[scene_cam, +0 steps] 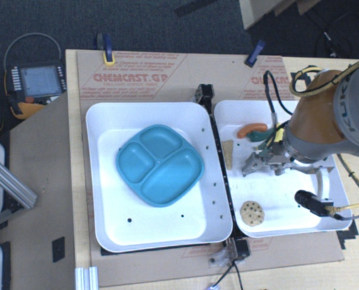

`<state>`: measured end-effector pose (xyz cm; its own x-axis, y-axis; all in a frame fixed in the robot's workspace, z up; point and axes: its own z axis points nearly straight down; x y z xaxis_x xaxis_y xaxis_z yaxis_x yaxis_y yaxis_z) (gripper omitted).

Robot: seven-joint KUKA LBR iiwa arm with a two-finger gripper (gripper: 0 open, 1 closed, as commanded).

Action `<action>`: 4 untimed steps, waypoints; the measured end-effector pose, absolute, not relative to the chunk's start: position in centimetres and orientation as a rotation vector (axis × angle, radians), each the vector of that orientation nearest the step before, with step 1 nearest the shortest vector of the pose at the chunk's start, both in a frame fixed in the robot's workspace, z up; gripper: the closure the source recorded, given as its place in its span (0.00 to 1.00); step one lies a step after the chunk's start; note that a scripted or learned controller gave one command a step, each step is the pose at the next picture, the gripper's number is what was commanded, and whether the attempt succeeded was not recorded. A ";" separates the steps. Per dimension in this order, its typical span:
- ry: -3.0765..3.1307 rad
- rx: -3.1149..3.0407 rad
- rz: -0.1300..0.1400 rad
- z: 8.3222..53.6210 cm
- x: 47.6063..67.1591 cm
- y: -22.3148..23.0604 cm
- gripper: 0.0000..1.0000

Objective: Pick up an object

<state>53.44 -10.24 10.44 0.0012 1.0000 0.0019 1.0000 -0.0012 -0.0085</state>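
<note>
My gripper (262,162) hangs low in the right bin (288,222), left of its middle, under the grey arm with the orange band. Just behind it, near the bin's far wall, lies an orange carrot-like piece (252,128) with a small teal thing (260,137) against it, partly hidden by the wrist. A round speckled cookie (251,212) sits near the bin's front left corner, well apart from the gripper. A pale tan strip (227,154) lies along the left wall. Nothing shows in the gripper's grasp.
The left bin (107,222) holds a blue divided plate (160,164) in its middle. A black divider runs between the two bins. Cardboard covers the bench around them, with clamps at the far edge.
</note>
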 end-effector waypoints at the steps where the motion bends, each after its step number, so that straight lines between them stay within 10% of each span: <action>1: -2.220 -2.224 -0.001 11.9 53.7 -10.3 1.00; 4: -2.225 -2.214 -0.001 20.0 54.8 -5.7 1.00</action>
<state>54.79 -5.66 20.03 -0.0053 1.0000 0.0026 1.0000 0.0053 -0.0014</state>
